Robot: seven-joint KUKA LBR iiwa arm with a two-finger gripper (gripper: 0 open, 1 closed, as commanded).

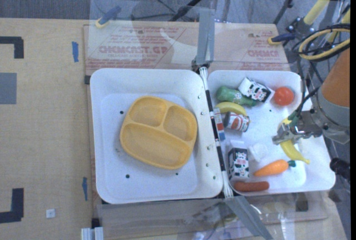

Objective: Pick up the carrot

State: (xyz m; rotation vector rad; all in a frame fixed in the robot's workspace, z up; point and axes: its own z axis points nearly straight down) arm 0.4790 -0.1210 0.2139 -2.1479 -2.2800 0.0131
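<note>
Orange carrot point(271, 167) lying just below the gripper point(283, 136), nearly touching a yellow banana point(293, 150). Jaw opening: can't tell. Best to straddle mid-carrot, avoiding the banana.

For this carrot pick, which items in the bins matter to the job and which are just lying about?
Job:
carrot
claw
right bin

Lying about:
yellow plate
left bin
tomato
bananas
can
sausage
milk cartons
green vegetable
</note>
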